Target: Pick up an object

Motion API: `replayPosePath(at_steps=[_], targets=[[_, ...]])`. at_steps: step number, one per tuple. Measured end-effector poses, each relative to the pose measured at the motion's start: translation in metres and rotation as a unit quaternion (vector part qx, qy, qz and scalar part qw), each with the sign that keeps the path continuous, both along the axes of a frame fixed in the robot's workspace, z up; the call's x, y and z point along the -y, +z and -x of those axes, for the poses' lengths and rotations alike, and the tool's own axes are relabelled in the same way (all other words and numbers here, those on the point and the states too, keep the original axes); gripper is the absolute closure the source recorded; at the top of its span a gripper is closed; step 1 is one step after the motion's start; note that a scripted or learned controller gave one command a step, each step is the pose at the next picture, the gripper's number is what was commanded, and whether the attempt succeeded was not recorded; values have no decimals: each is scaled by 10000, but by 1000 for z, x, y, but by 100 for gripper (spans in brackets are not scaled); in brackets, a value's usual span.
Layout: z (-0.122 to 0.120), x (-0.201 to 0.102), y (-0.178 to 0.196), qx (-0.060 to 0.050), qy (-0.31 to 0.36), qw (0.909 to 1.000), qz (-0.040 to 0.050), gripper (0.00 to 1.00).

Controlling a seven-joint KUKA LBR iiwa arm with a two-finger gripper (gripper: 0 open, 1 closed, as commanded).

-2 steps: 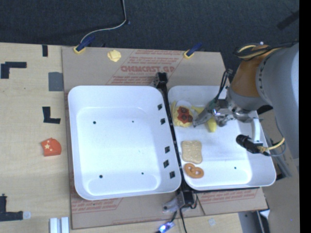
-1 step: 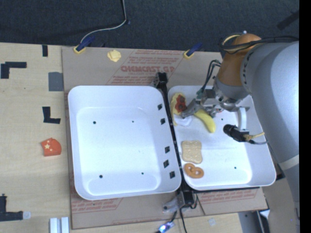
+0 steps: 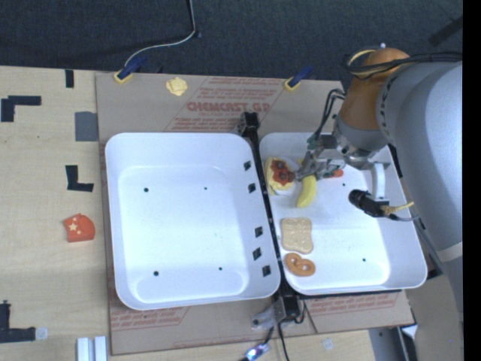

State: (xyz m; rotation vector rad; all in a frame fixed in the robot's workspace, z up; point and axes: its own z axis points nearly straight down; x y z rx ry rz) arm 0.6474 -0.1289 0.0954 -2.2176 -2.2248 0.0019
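- My gripper [image 3: 314, 173] hangs low over the right bin [image 3: 391, 265], placed at the banana [image 3: 306, 192], the nearest of 4 toys here.
- The banana lies beside a strawberry pastry [image 3: 281, 174] against the divider, above a cracker [image 3: 296, 234] and a pretzel [image 3: 299, 265].
- Whether my fingers are spread or clenched, I cannot tell; nothing visibly sits between them.
- The left bin [image 3: 180, 277] waits alongside.

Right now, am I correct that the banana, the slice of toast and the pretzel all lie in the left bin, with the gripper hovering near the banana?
Not quite: the bin is wrong. The camera view shows the banana, the slice of toast and the pretzel lying in the right bin, not the left bin. The gripper is indeed near the banana.
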Motion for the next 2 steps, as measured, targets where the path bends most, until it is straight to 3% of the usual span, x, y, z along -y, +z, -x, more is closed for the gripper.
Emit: replayPosePath(at_steps=[1, 2], targets=[[-20, -82, 95, 45, 23, 10000, -9, 100], [-5, -164, 98, 0, 23, 10000, -11, 100]])
